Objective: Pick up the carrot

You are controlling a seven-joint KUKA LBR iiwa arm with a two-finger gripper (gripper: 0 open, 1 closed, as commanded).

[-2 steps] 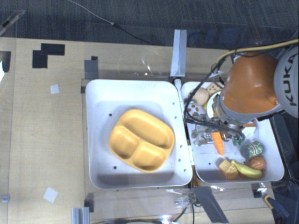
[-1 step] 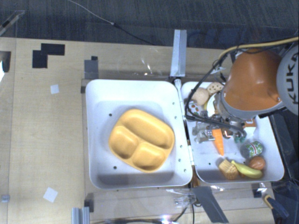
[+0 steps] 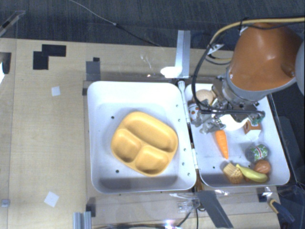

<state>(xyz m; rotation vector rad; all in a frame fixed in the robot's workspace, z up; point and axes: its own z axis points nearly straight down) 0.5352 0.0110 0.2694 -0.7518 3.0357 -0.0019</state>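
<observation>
The orange carrot lies in the right bin, its length running toward the near edge and its thick end pointing away. My gripper hangs from the grey arm with the orange band, just above and slightly left of the carrot's thick end. Nothing is visibly held, and the carrot rests on the bin floor. The arm's body hides the back part of the right bin.
A yellow divided plate sits in the left bin. The right bin also holds a beige egg shape, a small brown box, a green patterned ball, a reddish-brown round fruit, a banana and a waffle-like piece.
</observation>
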